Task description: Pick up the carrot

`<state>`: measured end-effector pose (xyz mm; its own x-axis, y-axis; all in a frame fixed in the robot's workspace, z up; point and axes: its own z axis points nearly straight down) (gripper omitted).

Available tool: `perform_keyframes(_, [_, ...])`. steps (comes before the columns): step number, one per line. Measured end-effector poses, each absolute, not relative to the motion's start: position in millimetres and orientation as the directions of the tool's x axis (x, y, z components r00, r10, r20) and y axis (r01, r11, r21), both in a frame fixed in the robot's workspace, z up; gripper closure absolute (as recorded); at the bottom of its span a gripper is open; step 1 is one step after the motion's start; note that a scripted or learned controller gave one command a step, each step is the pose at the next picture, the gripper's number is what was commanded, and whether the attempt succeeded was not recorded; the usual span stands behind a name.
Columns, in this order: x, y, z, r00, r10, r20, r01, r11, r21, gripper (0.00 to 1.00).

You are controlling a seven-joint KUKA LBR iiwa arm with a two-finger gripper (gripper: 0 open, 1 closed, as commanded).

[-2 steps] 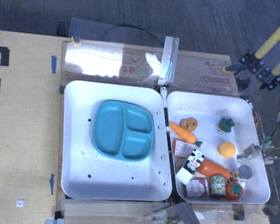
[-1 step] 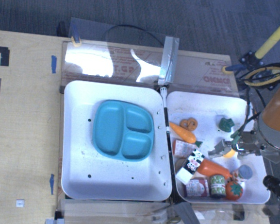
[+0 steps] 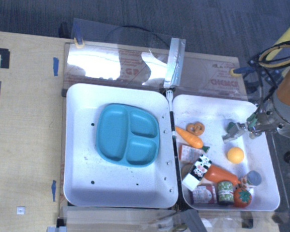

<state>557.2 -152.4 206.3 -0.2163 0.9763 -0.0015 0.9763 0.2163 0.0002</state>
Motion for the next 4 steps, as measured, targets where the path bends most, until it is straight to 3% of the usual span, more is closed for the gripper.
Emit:
perform_keyframes(1, [606.6, -85.6, 224.5, -0.583, 0.813, -0.003, 0.813, 0.583, 0.004, 0.0])
perform_keyframes(2, [565.4, -57.0, 181.9, -0.677, 0.736, 0.004, 0.736, 0.677, -0.003, 0.0])
perform_keyframes(3, [581.4, -91.9, 100.5, -0.736, 0.677, -0.01, 0.677, 0.736, 0.009, 0.0])
perform_keyframes(4, [609.8, -93.8, 94.5, -0.846, 0.533, -0.014, 0.533, 0.846, 0.01, 0.0])
